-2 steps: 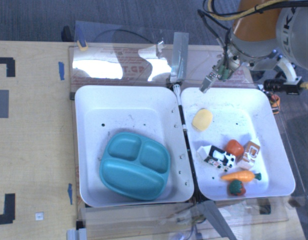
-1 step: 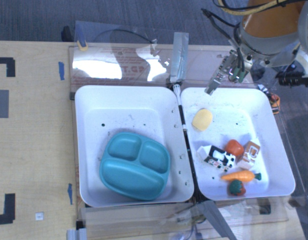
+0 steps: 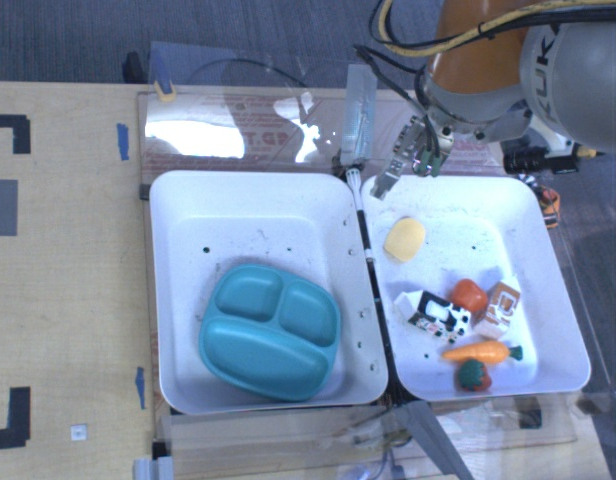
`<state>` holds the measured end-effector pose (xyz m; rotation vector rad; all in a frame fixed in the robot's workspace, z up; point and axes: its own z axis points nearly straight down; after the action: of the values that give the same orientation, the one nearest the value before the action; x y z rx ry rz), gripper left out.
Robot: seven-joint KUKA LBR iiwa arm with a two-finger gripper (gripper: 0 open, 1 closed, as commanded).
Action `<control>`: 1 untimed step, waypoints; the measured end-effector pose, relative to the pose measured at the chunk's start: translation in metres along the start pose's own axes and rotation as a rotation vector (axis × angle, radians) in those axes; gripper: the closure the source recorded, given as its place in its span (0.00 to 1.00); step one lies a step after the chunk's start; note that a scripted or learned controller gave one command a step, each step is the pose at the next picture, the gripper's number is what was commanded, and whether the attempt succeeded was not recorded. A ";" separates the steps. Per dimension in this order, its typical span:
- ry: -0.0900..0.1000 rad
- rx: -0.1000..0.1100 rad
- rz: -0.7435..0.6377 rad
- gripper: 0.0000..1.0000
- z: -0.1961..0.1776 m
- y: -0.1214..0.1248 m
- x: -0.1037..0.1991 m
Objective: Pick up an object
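The right bin (image 3: 548,268) holds several small items. A pale yellow lump (image 3: 405,238) lies near its back left. Toward the front sit a black-and-white toy (image 3: 433,314), a red-orange piece (image 3: 469,294), a small brown-and-white carton (image 3: 502,305), an orange carrot (image 3: 478,352) and a red and green piece (image 3: 473,375). My gripper (image 3: 408,166) hangs above the right bin's back left corner, up and slightly left of the yellow lump. It is open with nothing between its fingers.
A teal divided plate (image 3: 270,330) lies in the left bin (image 3: 188,218). The ridge where the two bins meet (image 3: 368,268) runs just left of the gripper. A clear plastic sheet (image 3: 238,128) lies behind the bins, and cables loop over the arm.
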<state>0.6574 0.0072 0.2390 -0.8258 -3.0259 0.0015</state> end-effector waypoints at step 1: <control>-0.008 0.000 0.024 1.00 -0.004 -0.102 -0.044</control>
<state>0.6434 -0.1033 0.2427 -0.8641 -3.0238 0.0045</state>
